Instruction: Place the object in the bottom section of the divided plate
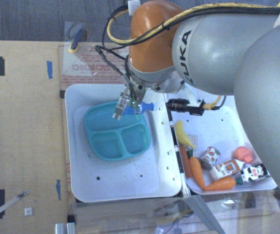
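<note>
Gripper hanging over the teal divided plate in the left bin, its jaws gripping a blue object at the plate's upper rim, while two carrots are lying among toys in the right bin.

The plate looked like smooth teal plastic with a soft shine. The bins were matt white plastic. The arm had a glossy grey shell and a shiny orange band. The bench looked like pale, matt wood.
</note>
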{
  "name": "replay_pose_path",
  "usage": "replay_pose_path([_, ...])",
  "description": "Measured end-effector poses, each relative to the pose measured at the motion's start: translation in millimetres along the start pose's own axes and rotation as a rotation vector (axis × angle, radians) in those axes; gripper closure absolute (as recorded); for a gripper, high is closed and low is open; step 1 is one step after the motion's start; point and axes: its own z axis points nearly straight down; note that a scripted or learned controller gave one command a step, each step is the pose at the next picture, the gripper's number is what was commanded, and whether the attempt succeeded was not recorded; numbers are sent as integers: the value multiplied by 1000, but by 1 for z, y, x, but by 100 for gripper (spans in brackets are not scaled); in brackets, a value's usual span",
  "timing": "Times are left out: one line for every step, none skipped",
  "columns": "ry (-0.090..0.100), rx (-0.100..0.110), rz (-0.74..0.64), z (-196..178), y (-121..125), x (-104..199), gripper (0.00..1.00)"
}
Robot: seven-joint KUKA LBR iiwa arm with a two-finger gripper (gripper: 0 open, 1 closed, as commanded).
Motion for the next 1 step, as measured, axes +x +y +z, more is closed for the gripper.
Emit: replay_pose_path([-1, -1, -22, -61, 8, 56, 100])
